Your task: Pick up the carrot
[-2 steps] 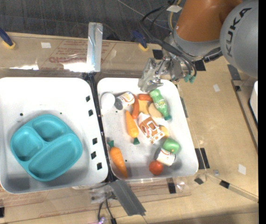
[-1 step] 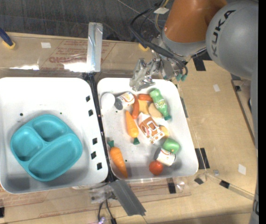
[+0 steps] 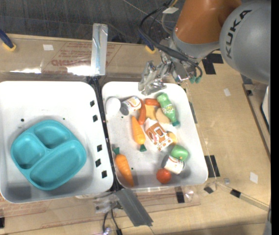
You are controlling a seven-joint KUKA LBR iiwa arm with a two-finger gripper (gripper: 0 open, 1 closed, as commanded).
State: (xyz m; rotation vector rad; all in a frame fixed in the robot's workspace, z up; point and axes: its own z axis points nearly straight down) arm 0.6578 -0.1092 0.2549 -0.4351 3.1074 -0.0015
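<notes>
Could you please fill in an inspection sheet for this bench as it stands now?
Surface: bench bears two white bins; left bin, right bin.
Job's things: carrot lies at the right bin's near left corner; a second carrot lies mid-bin.
Clutter: toy foods, including a green bottle and a tomato; teal divided plate in the left bin.
Grippers: claw above the right bin's far edge, holding nothing.
Cables: black cables by the wrist.
Surroundings: dark floor beyond.

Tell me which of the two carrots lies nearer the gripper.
The carrot in the middle of the right bin, beside the snack packet; the other carrot lies at the bin's front-left corner, farther from the gripper.
</notes>
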